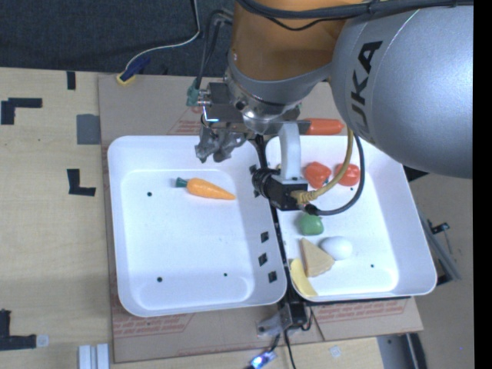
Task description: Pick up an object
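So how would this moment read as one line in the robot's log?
gripper: above left white bin, near back rim | orange toy carrot: lying in bin, ungrasped

A brown cardboard sheet [146, 102] lies under both bins on the bench [46, 229], which carries black tape marks [19, 108]. Behind it hangs a dark cloth [92, 14], with a white cable [173, 46] crossing it.

The bins [123, 229] are white. The carrot [207, 189] is orange (with a green top). At right lie red tomatoes [332, 174], a green ball [310, 224], a white egg [336, 247] and yellow cheese [315, 260].
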Motion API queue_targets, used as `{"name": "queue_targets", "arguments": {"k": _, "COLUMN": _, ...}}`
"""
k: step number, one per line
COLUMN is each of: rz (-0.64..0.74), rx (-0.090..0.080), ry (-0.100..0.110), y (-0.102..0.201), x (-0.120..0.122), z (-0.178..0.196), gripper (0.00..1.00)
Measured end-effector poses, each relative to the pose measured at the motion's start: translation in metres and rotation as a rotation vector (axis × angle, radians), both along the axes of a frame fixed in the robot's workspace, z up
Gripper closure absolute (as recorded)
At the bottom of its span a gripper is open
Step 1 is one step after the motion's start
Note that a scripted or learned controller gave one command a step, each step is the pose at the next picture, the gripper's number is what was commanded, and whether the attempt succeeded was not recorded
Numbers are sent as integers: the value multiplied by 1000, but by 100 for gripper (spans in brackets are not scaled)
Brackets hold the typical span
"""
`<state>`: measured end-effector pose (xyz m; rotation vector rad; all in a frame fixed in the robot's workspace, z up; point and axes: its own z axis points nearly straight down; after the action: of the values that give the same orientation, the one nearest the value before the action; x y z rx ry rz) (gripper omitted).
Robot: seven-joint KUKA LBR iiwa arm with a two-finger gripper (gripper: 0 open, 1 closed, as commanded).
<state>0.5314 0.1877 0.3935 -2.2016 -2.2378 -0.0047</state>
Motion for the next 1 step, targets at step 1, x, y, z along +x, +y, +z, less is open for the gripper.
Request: {"name": "queue_targets", "arguments": {"k": 1, "rz": -12, "rx": 3, "ry": -15, "y": 3, "x": -10, "z": 147, "gripper": 100}}
